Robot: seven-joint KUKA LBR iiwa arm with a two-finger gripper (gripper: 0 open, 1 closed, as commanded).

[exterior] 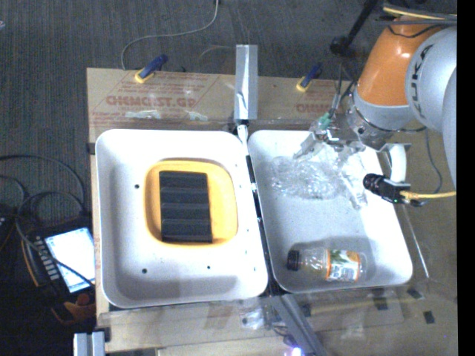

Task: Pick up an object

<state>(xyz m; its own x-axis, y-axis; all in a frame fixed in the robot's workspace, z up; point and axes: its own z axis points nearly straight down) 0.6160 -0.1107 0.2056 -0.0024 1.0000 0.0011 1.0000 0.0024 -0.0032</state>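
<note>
Reaching in from the right, the arm (415,58) hangs over the far part of the right bin (386,269). Its gripper (332,141) sits just above a crumpled clear plastic thing (300,178), whether touching it or not I cannot tell. How the gripper is set I cannot tell either, since the clear parts blur together there. Near the front of that bin a bottle (328,262) lies on its side, cap to the left. Over in the left bin (119,199), a yellow tray (226,199) holds a black ridged block (184,206), roughly in the middle.
</note>
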